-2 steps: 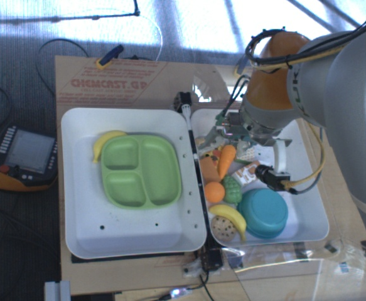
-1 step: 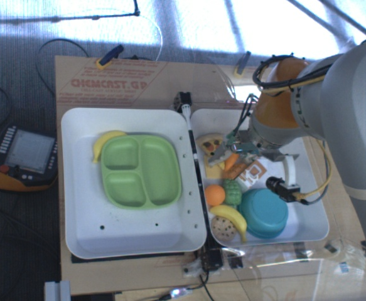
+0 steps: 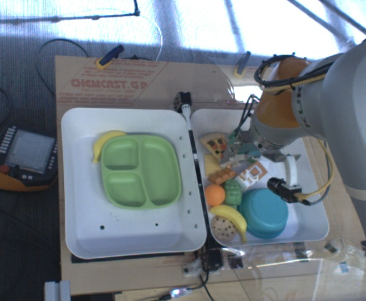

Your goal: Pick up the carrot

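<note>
1. Over the right bin (image 3: pixel 314 231), the gripper (image 3: pixel 238 157) hangs low among the toys, just above the carrot (image 3: pixel 228 172); I cannot tell whether it is released or clenched, since the wrist hides that part, and nothing is seen gripped.
2. Just beneath it, the carrot lies on its side near the bin's left wall, slanting from lower left to upper right, its thicker orange end toward the orange ball (image 3: pixel 215 195).
3. I judge the carrot a light, stiff plastic toy with a smooth, somewhat slippery skin and a tapering body, so a grip may slide toward the thin end.
4. The best hold is probably across the thick middle, squarely across its long axis, where the sides run closest to parallel.
5. Crowding complicates this: a pizza slice (image 3: pixel 216 145) lies above it, a green leafy piece (image 3: pixel 233 193) and the orange ball touch or sit just beside its lower end, and a printed card (image 3: pixel 252 173) lies to its right.
6. Further down sit a teal bowl (image 3: pixel 265 212) and a banana (image 3: pixel 230 218).
7. The arm (image 3: pixel 333 105) comes in from the right, bent downward at the orange band (image 3: pixel 277 99), with the wrist pointing steeply into the bin.
8. Across the divider, the left bin (image 3: pixel 76 231) carries a green divided plate (image 3: pixel 140 170) with a second banana (image 3: pixel 104 142) at its upper left edge.
</note>
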Action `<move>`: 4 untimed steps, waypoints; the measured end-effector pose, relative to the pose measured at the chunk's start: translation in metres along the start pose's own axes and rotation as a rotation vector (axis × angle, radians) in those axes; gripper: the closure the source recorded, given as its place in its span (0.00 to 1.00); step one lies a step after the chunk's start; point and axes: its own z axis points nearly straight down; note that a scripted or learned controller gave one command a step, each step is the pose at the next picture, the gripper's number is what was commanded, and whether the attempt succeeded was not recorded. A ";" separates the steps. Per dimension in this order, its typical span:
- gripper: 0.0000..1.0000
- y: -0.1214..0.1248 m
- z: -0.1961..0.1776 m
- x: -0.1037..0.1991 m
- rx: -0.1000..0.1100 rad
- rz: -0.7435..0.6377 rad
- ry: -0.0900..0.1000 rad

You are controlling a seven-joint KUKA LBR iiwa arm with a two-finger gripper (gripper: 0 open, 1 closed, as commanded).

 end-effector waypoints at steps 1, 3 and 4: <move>0.00 -0.001 0.001 0.000 0.002 0.000 0.001; 0.00 -0.024 -0.079 0.033 -0.001 0.073 -0.004; 0.00 -0.018 0.006 0.001 -0.014 0.125 -0.004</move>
